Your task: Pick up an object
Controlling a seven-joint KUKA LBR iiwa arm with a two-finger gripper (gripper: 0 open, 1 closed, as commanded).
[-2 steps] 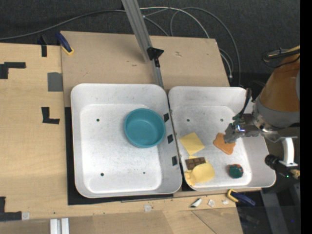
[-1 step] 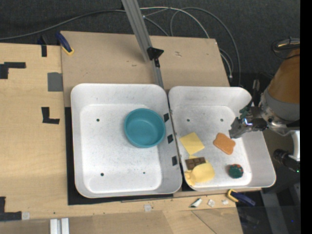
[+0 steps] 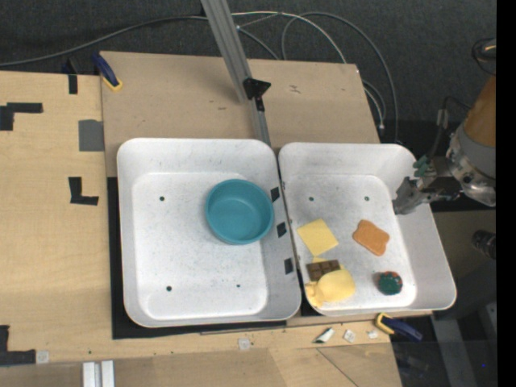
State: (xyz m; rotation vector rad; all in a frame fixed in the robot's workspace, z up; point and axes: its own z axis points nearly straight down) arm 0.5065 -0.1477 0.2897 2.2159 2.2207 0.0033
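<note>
Gripper at right bin's right rim, holding nothing; finger state cannot be judged. Nearest target, orange piece, lies lower left of it.

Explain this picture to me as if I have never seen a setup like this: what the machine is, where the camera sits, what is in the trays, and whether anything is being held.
The picture comes from one fixed camera above a bench, looking down at a slant. The machine is a robot arm reaching in from the right; its gripper, the two-finger tool it picks things up with, sits at the right rim of the right bin. No object shows between its fingers, so nothing is seen to be held.

Two shallow white bins stand side by side. The left bin has a blue bowl in it. The right bin has a flat yellow square, an orange piece, a small dark block beside a yellow lump, and a small dark green and red ball. Its job is to pick one up.
</note>
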